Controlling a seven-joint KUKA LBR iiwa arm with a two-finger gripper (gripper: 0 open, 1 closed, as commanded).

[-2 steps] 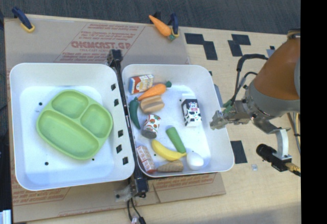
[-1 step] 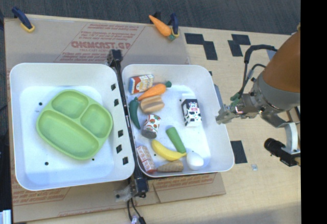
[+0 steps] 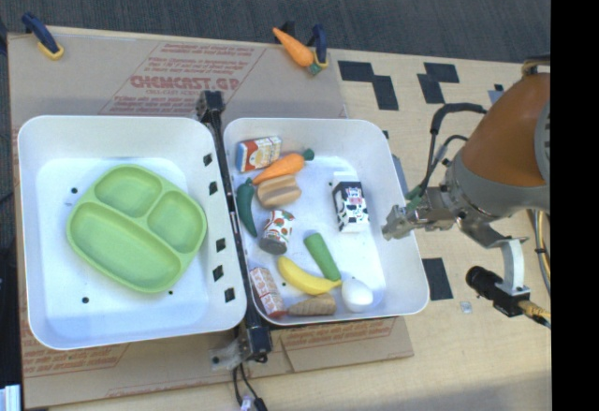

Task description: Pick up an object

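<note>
Glossy white plastic bins; matt green plate.

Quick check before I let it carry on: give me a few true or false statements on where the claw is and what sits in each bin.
1. The claw is at the right bin's right rim. True.
2. The green divided plate lies in the right bin. False: it lies in the left bin.
3. The banana lies in the right bin. True.
4. The claw holds the milk carton. False: the carton lies on the bin floor, apart from the claw.
5. A toy carrot lies outside the bins, on the far side. True.
</note>
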